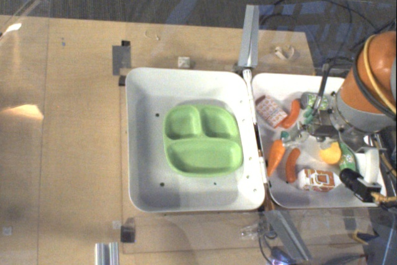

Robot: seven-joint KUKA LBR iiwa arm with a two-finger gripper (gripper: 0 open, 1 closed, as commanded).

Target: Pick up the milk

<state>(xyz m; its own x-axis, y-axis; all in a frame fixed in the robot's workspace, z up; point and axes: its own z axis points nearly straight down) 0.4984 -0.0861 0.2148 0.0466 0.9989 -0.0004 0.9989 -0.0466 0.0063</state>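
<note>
The green divided tray (202, 138) sits in the left bin (141, 133) — clear of the clutter. In the right bin (279, 195), the milk (318, 179) lies near the front wall beside carrots (275, 157); the end effector (313, 124) hovers behind it — grip state I cannot tell.

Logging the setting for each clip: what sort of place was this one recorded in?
Most likely a robotics lab bench for pick-and-place trials: two shallow white bins on a wooden bench, toy food such as a carrot and milk carton, loose cables, and carpet beyond.
</note>
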